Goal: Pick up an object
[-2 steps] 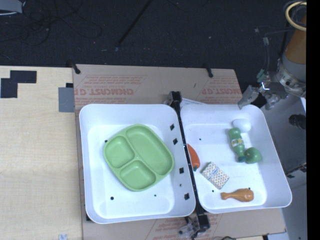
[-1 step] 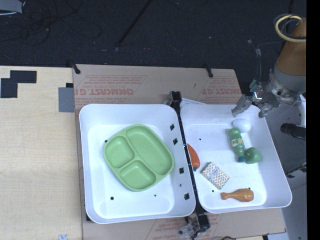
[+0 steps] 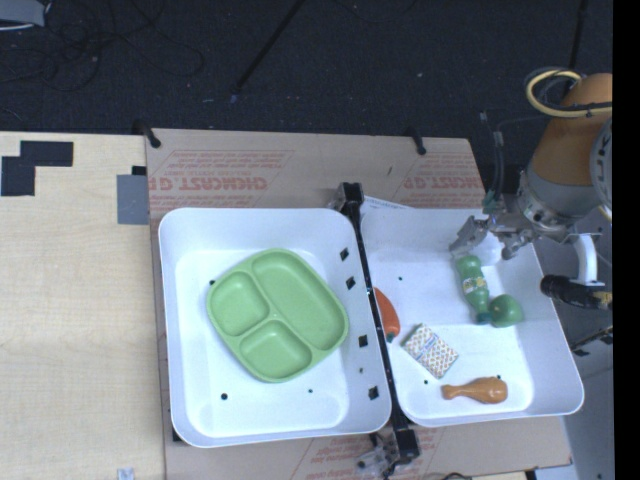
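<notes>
Hand above the green bottle

Camera view: hand (image 3: pixel 493 236) hangs with fingers spread apart, gripping nothing, over the right bin (image 3: pixel 560 388). Green bottle (image 3: pixel 472 284) lies just below it, a green ball (image 3: pixel 506 311) at the bottle's far end. Farther off lie a patterned packet (image 3: pixel 431 351), a toy drumstick (image 3: pixel 476 391) and an orange piece (image 3: pixel 387 312). Green divided plate (image 3: pixel 277 314) sits well apart in the left bin (image 3: pixel 185 378).

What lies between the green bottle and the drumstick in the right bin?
In the camera view, bare white bin floor separates the green bottle from the drumstick. The patterned packet sits off to the left.
</notes>
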{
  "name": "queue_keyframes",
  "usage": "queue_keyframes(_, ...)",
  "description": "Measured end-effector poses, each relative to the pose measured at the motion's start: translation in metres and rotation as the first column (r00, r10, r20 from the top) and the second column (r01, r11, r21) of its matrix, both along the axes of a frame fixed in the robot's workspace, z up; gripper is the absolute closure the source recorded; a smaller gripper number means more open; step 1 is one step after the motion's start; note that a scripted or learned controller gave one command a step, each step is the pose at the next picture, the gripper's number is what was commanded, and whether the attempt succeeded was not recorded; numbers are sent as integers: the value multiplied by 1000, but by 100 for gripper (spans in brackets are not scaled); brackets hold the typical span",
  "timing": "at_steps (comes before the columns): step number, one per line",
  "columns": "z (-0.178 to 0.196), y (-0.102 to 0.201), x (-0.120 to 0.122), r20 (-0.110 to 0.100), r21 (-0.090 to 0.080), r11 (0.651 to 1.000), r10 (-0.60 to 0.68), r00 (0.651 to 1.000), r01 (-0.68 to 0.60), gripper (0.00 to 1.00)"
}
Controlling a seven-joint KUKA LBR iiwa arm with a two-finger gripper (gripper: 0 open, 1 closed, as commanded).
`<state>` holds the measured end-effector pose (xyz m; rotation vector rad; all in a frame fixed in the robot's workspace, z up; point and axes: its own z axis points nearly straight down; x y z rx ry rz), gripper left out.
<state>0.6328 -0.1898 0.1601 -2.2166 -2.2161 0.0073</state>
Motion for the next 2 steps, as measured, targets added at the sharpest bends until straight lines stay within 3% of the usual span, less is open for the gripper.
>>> queue_keyframes(1, -46, 6, 2, 2, 0, 1000, 2, 1000, -2, 0)
queue_keyframes(2, -32, 5, 3, 6, -1, 1000, 1, 1000, -1, 100)
